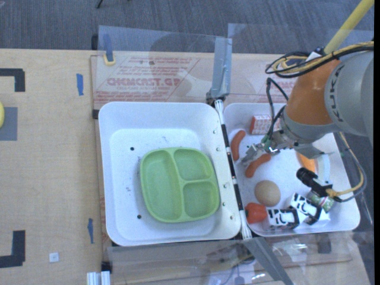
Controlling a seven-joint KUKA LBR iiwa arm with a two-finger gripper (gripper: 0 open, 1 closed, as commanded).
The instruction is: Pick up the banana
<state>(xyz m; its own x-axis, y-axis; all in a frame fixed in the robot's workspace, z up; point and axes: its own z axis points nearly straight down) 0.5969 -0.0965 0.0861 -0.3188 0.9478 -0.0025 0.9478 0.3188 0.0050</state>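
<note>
Two white bins are sitting side by side on the bench. The left bin (119, 129) is holding a light green plate (180, 184) with three sections, lying flat near the middle. The right bin (347, 215) is holding the toys. The grey arm (356, 97) with its orange band (312, 97) is reaching in from the right, and its gripper (256, 153) is hanging low over the left part of the right bin. Its two fingers are standing a little apart, and nothing is sitting between them. Two orange-red sausages are lying close to the tips — one sausage (237, 144) is lying just to the left of the fingers, near the bin's wall, and the other sausage (256, 166) is lying just under them. A small red and white box (260, 123) is sitting near the top of the bin. A tan egg (267, 192) is resting near the middle, and a red tomato (256, 212) is lying just below it at the front edge. A black and white toy cow (294, 212) is lying beside the tomato. The banana is hard to make out — a small orange-yellow piece (307, 161) is peeking out from under the arm on the right side of the bin, and I cannot tell if that is it.
</note>
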